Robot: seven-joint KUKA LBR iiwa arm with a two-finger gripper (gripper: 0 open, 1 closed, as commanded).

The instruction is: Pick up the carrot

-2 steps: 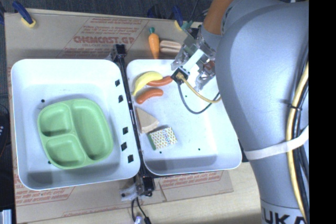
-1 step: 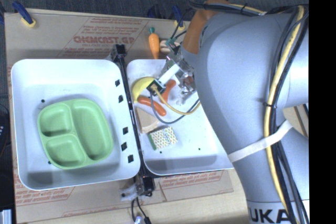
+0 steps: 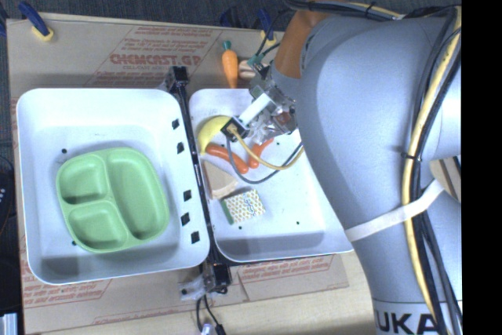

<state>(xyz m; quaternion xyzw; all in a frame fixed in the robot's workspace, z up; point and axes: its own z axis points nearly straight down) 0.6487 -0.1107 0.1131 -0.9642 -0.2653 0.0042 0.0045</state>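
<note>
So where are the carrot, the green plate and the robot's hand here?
carrot (image 3: 229, 67): camera view, on its orange body, outside the bins at the back.
green plate (image 3: 112, 198): camera view, on the ridge between compartments.
hand (image 3: 249, 139): camera view, between its fingertips.

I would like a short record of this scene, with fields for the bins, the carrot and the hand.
left bin: holds a green divided plate
right bin: holds a yellow item, an orange item, a patterned block
carrot: on the cardboard behind the right bin, outside it
hand: over the right bin, above the orange item
</note>
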